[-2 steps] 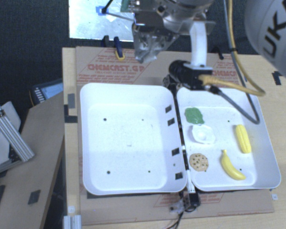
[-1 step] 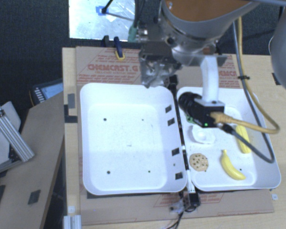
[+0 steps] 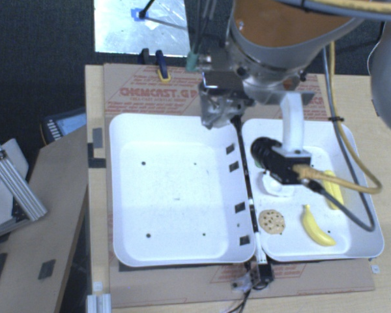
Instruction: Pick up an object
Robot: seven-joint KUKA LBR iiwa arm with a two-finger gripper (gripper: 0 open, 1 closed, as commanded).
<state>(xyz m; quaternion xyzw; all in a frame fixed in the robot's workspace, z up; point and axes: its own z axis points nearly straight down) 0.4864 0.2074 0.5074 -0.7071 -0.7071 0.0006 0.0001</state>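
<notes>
Looking down at a slant on a bench (image 3: 60,194) that carries two shallow white bins side by side. The grey and orange arm reaches in from the right. Its tool (image 3: 218,113) hangs above the far end of the ridge where the two bins meet, by the far corner of the left-hand bin (image 3: 169,188). Whether the tool is released or clenched cannot be told from here, and nothing is seen in its grasp.

The things to pick from all lie in the right-hand bin (image 3: 368,243):
- a round cookie (image 3: 272,222) lying flat just beside the ridge
- a banana (image 3: 317,228) near the front
- a second yellow piece (image 3: 333,189) further back
- a small white piece (image 3: 272,185), too unclear to name

The tool is well apart from all of them.

The main risk is likely a miss. Coming straight down from here, the tool would meet the bin rims or bare plastic and grasp nothing. The cookie is probably the hardest catch, because it is thin, flat and close to the wall. The curved banana could roll or slide away if it is pinched off-centre.
</notes>
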